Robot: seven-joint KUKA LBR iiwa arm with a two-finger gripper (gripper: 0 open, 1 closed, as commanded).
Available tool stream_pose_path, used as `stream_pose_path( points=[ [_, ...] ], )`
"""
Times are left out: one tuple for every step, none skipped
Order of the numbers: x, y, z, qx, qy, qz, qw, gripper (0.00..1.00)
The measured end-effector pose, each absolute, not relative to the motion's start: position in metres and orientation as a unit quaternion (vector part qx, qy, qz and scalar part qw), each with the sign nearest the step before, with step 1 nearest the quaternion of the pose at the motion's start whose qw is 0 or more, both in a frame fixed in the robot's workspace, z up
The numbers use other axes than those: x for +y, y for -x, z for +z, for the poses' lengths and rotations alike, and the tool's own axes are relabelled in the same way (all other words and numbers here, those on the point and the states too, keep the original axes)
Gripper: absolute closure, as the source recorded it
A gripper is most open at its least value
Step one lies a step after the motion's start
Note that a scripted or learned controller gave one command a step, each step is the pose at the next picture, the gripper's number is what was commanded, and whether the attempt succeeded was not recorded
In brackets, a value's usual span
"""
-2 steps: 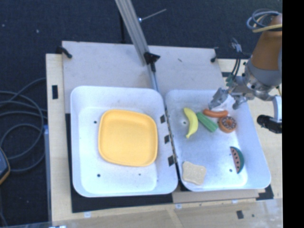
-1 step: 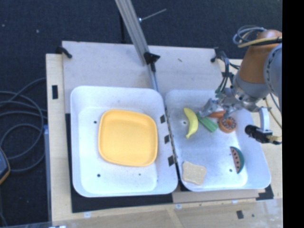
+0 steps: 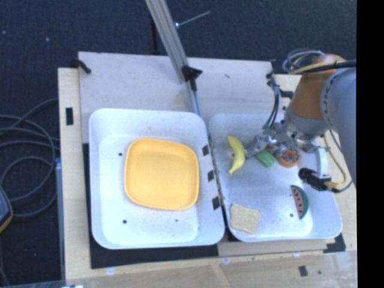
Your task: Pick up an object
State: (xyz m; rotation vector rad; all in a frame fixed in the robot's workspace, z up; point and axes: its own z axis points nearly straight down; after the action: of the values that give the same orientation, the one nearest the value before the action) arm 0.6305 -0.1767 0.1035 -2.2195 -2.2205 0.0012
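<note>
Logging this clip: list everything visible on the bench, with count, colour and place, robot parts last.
Bins: 2, white, side by side; left bin, right bin.
Plate: 1, yellow, in left bin.
Banana: 1, yellow, right bin, near its left wall.
Green item: 1, right bin, by the gripper; kind unclear.
Round reddish item: 1, right bin, under the wrist; unclear.
Watermelon slice: 1, red and green, right bin, right side.
Bread slice: 1, tan, right bin, front.
Arm: 1, grey, orange band, from the right.
Gripper: 1, over right bin.
</note>
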Motion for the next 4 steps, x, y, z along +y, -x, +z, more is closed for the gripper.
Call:
stream_pose_path(
  points=[
    [-0.178, -0.632, 0.117, -0.707, 0.707, -0.0009, -0.001, 1.00],
    [-0.174, -0.624, 0.171, -0.707, 0.707, -0.0016, -0.002, 1.00],
    [-0.168, -0.629, 0.231, -0.707, 0.707, -0.0019, -0.003, 1.00],
    [-0.169, -0.629, 0.220, -0.707, 0.707, 0.0003, 0.000, 1.00]
  ],
)
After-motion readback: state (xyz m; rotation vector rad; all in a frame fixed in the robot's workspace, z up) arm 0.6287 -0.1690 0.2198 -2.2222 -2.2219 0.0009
